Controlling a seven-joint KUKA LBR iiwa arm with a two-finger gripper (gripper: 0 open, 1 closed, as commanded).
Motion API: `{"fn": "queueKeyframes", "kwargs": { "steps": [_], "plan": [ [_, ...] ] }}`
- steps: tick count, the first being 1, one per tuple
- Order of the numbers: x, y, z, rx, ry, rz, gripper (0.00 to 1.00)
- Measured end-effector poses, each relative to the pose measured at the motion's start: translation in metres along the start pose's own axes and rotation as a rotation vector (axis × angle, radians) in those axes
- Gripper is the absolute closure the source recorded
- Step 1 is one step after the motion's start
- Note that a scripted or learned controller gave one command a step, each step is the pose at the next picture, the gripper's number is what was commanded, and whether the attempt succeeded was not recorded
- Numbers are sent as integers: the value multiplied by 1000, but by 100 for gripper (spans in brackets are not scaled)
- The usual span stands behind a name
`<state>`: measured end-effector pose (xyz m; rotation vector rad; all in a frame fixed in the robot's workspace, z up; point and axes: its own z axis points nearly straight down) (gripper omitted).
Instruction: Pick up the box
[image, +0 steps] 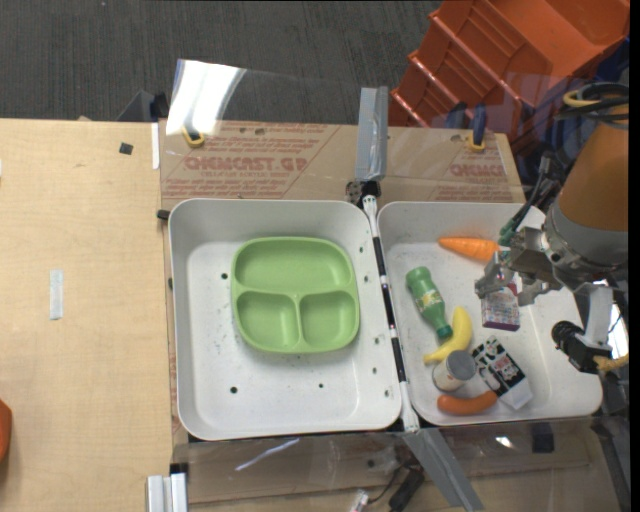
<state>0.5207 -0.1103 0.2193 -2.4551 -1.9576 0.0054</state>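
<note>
My gripper (508, 285) is over the right part of the right bin (585, 405), reaching down from the orange-banded wrist. A small purple and white box (501, 311) sits right under it, with its top edge between the two fingers, which are closed on it. A second, black and white box (499, 369) lies flat on the bin floor just below, towards the front.
The right bin also holds a carrot (468, 247) at the back, a green bottle (428, 299), a banana (452, 338), a can (454, 372) and a red sausage (466, 403). A green divided plate (296, 293) lies in the left bin (200, 400).
</note>
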Motion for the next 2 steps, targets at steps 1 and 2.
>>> {"fn": "queueKeyframes", "kwargs": {
  "steps": [1, 2],
  "plan": [
    [37, -24, -18, 1, 0, 8, 100],
    [86, -65, -11, 2, -1, 43, 100]
  ]
}}
